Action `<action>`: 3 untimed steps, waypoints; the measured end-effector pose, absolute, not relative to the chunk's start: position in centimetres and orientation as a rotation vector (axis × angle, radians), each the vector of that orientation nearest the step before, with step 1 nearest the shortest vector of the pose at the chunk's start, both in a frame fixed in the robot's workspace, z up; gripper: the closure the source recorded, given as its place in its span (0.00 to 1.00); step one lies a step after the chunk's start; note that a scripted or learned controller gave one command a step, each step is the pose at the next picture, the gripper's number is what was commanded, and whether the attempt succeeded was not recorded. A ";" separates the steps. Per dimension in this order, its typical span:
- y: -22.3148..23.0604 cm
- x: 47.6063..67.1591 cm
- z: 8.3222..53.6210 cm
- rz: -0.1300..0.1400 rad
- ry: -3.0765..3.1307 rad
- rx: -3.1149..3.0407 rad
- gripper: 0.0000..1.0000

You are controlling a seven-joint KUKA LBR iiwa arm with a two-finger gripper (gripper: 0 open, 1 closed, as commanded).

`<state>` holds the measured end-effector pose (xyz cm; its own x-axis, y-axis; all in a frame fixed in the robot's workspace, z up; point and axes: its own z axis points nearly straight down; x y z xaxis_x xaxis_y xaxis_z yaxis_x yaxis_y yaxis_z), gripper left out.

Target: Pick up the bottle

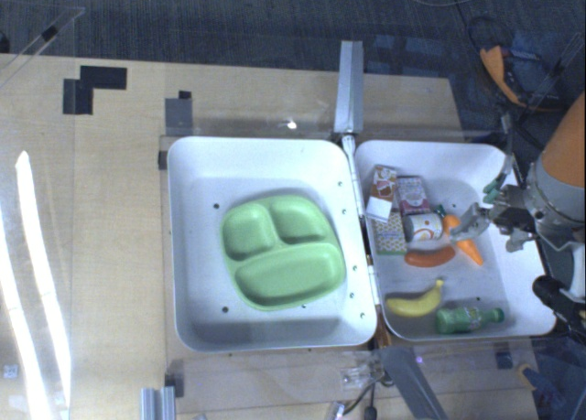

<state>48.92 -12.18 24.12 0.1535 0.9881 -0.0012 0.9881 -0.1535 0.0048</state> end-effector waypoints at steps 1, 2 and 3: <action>-18.4 48.8 22.2 0.000 1.940 2.468 0.00; -17.1 48.9 23.6 0.002 1.910 2.490 0.00; -14.9 50.2 27.3 0.002 1.833 2.546 0.00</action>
